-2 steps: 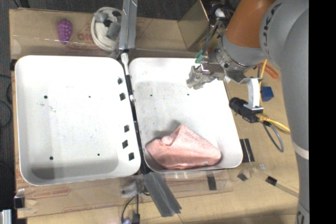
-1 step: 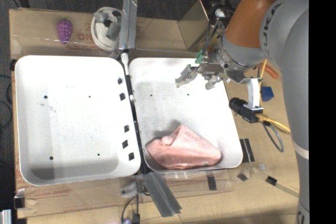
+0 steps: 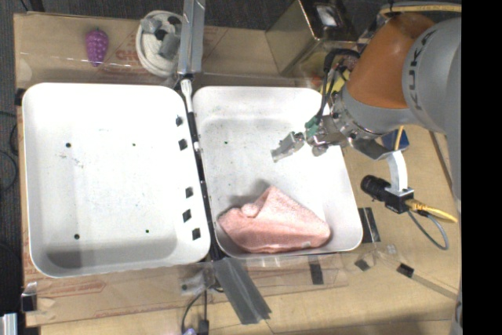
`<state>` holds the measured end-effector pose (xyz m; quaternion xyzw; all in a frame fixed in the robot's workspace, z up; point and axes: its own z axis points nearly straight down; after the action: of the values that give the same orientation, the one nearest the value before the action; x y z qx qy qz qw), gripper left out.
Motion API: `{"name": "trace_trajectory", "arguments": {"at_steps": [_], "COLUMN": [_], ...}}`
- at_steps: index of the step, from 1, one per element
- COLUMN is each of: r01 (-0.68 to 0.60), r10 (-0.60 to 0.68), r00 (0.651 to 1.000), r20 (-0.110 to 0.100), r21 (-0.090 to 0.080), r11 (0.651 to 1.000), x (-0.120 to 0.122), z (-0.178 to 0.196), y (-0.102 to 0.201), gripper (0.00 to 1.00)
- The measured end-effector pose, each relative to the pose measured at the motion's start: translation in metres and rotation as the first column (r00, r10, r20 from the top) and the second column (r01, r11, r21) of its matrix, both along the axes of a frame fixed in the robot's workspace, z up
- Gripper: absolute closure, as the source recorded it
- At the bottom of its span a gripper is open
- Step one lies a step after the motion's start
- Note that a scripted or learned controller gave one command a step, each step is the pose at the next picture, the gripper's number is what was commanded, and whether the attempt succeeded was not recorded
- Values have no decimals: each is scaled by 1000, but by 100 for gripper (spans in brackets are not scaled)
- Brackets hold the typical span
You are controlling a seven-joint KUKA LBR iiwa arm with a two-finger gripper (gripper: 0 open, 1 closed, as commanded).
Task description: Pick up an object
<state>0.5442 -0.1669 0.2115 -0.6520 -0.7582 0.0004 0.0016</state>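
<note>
Over the right bin [image 3: 235, 102] the end effector [image 3: 287, 147] hangs at the end of the arm [image 3: 392, 82], which reaches in from the right, with nothing between its fingers; whether they are spread or pressed together cannot be told. A crumpled pink cloth [image 3: 273, 222], the likely pick, lies against that bin's near wall, apart from the end effector, so a descent toward it seems needed. On the table [image 3: 55, 43] behind the left bin [image 3: 102, 169] a purple object [image 3: 96, 45] sits out of play.

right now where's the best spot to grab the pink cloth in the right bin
Probably the raised fold near the middle of the pink cloth, coming straight down from above. It lies crumpled against the near wall of the right bin, so a side approach looks blocked. The gripper sits farther back.
</note>
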Motion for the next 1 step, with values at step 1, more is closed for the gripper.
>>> {"name": "trace_trajectory", "arguments": {"at_steps": [1], "r01": [-130], "r10": [130], "r00": [992], "r20": [0], "r21": [0], "r11": [992], "x": [-20], "z": [-119], "y": [3], "gripper": [0]}}
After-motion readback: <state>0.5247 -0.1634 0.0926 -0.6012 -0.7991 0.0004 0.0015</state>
